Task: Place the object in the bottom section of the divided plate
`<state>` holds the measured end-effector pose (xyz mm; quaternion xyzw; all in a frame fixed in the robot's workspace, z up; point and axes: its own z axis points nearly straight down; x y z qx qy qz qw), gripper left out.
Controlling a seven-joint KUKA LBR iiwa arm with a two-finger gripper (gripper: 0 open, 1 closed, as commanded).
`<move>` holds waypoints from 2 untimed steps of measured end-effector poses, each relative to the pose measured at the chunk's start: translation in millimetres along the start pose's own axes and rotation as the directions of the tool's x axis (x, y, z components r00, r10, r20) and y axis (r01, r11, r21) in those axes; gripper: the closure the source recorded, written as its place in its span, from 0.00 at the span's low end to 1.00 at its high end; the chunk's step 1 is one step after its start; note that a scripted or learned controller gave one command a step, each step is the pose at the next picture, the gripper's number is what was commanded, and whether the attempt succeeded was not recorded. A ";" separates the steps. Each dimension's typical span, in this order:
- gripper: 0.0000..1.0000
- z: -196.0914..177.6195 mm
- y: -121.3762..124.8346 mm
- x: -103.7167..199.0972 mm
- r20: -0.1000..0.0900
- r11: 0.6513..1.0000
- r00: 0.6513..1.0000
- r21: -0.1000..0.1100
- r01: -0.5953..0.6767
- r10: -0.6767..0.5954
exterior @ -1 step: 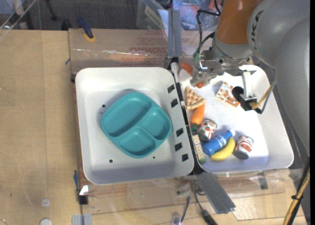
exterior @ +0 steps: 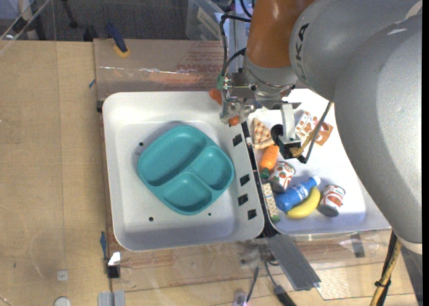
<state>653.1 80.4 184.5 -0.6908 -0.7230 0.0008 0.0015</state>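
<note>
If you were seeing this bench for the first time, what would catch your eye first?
The grey arm with its orange band dominates the upper right, hanging over the right white bin. The teal divided plastic plate sits in the left white bin, and a yellow banana lies in the right one.

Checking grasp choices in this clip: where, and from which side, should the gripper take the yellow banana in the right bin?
Probably across its middle, from straight above: the banana lies flat, a slim curve that is easy to span. The blue bottle lies close along its far side, leaving little room there, so the end nearer the can may be freer.
</note>
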 end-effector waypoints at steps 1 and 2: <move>1.00 18.0 -22.6 93.2 0.001 0.983 0.983 0.001 0.182 -0.182; 0.00 17.8 -22.5 93.2 0.001 0.983 0.983 0.000 0.182 -0.182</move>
